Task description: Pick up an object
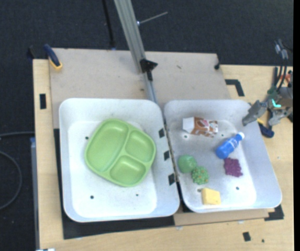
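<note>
Rightward, tool [265, 110] over the right bin [259, 156] rim — fingers spread, gripping nothing, blue bottle [229, 145] lying nearby

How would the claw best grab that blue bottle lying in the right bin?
Probably from above, across the middle of the blue bottle's body. It lies on its side, tilted, white cap toward the upper right, so the fingers should close across its narrow width, with bare bin floor on either side.

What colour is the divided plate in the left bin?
Light green: the divided plastic plate, best seen in the camera view.
</note>
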